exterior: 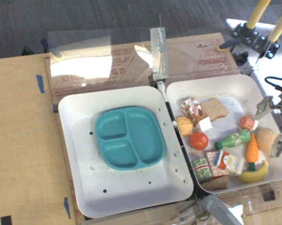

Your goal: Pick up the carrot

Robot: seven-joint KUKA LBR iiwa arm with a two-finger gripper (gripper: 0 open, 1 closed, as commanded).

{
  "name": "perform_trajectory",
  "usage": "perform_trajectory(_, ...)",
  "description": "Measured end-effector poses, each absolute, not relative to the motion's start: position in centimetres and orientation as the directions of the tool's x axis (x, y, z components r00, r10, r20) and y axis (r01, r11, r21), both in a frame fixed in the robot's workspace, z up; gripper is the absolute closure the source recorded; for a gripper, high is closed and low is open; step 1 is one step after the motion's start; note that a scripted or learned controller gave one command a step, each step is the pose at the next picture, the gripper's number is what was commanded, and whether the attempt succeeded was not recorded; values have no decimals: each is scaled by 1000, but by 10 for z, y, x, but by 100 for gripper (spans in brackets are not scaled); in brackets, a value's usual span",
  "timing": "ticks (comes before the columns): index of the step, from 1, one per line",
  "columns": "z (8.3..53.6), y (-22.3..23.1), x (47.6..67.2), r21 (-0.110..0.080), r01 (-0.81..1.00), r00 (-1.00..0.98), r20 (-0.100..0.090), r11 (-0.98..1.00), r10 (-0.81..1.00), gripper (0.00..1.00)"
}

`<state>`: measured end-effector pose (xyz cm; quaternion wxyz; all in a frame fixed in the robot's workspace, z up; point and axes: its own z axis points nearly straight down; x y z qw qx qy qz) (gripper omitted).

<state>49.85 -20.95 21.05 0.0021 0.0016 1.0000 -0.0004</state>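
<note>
Banana (254, 173) sits low in the right bin (263, 89), carrot (251, 149) upright just above it, lower right of frame. My tool (277, 125) hovers at the right edge, fingers spread, gripping nothing.

gripper (277, 125) sits at the far right of the camera view, over the right rim of the right-hand bin (260, 85). Two thin metal fingers visible: one (263, 106) angled toward the upper left, the other (281, 144) lower down. They stand clearly apart, so the jaws are spread wide, nothing between them. Gripper body is a dark, cable-cluttered mass right at the frame edge, mostly cropped. Wrist and arm links are cut off by the frame, so the pose beyond the gripper can't be read. Approach looks near-vertical, with the fingertips around the bin's rim level, though exact height can't be judged.
</note>
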Motion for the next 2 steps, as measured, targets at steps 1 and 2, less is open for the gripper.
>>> perform_trajectory(1,111,-215,487,-6,-155,-988,-14,988,-155,0)
perform_trajectory(2,106,-174,487,-1,-348,-937,-5,937,-348,0)
